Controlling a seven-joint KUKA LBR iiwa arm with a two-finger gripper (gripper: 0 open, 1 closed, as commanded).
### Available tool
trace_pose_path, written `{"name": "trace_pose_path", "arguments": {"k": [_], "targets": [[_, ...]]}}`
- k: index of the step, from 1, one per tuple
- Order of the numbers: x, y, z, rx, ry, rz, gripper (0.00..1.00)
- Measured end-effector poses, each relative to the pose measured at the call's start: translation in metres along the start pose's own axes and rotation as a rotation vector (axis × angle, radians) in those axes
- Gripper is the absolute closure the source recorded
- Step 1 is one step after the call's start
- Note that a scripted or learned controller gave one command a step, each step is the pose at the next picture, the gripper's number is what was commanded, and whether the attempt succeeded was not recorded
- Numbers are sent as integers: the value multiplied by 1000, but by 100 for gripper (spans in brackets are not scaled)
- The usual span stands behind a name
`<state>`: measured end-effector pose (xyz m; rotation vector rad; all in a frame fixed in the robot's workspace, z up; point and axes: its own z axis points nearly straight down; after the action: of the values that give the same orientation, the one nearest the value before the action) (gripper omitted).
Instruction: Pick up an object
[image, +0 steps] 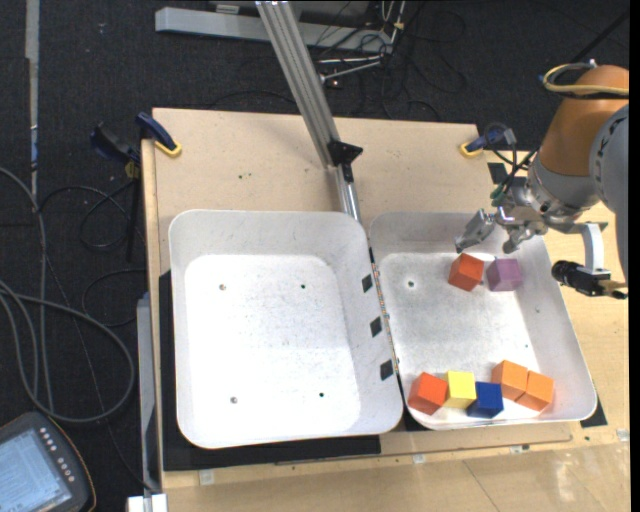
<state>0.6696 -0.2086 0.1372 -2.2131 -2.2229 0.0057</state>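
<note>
Arm: you see the grey arm with its orange band coming in from the right, over the far right corner of the bench.
Gripper: your gripper hangs above the far part of the right bin, just behind two blocks.
Claw state: the two fingers look spread apart, released, with nothing between them.
Orange block near the gripper: an orange block lies in the far half of the right bin, just below the left finger as you look at it; you cannot tell from this slant whether the finger touches it.
Purple block: a purple block sits just beside that orange block, on its right, very close or touching.
Front cluster: along the near wall of the right bin you have five blocks in a loose row.
Front cluster, left to right: a red-orange block, a yellow block, a blue block, then two orange blocks pressed together toward the near right corner.
Spacing: the front cluster lies well apart from the pair by the gripper.
Left bin: the left bin stands beside the right one, their inner rims meeting at the middle of the bench.
Bench edge: blue and yellow clamps grip the far corners of the board.
Floor: a pendant screen shows at the lower left.
</note>
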Motion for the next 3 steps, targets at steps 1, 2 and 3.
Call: {"name": "trace_pose_path", "arguments": {"k": [1,2,3], "targets": [[1,0,45,-3,-1,0,0],[1,1,31,-9,-3,-1,100],[-2,-1,-33,-14,-4,5,100]]}}
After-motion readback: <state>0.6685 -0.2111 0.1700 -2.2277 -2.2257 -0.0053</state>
